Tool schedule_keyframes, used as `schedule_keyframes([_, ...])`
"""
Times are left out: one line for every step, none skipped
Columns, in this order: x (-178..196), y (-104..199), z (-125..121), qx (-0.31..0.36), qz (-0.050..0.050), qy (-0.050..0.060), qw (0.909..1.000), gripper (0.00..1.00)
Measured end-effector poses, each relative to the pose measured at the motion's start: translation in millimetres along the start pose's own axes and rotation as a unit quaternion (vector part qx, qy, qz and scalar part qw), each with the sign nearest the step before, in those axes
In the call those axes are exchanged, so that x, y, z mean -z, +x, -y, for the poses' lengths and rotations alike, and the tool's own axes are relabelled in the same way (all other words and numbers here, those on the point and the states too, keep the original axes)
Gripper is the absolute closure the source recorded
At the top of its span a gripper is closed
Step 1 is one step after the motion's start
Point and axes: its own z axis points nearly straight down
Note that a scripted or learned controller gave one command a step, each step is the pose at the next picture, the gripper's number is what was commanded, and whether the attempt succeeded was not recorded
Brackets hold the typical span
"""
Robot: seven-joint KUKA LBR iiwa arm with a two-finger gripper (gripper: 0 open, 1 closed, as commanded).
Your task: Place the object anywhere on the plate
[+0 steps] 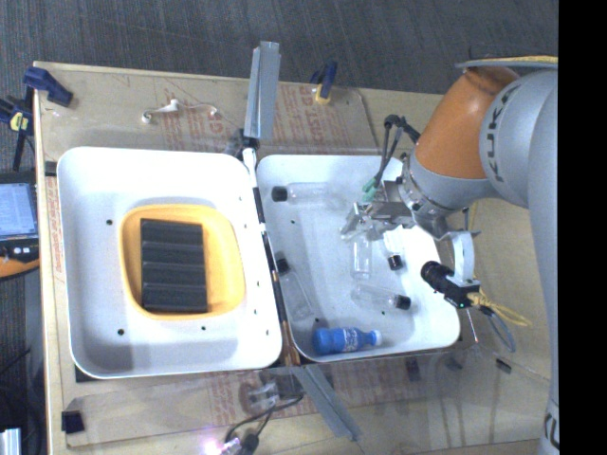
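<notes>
Several small bottles are seen in the right bin (446, 325), and which of them is meant as the object cannot be settled from the view. The plainest candidate is a blue bottle (346, 338) lying on its side near the bin's front wall, touching nothing else. Clear bottles (363, 257) with dark caps lie nearer the middle of the bin, just beside the gripper (365, 218); their bodies are almost lost against the white floor, and their number and outlines are hard to make out. All of these are judged light, stiff in the cap and neck but thin and yielding in the body, smooth and apt to roll or slip. A hold across the body, square to the long axis and near the middle, is judged safest; a hold near the cap may let the bottle swing. The yellow plate (222, 254) is set in the left bin (85, 330), well apart, and a dark ribbed block (174, 263) covers most of its middle, so that only a rim of yellow is left free. The gripper is low over the right bin's middle, beside the clear bottles; the state of the jaws cannot be told, and nothing is seen held.
</notes>
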Motion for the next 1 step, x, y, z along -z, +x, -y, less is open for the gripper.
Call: schedule_keyframes([0.0,0.1,0.0,0.0,0.0,0.0,1.0,0.0])
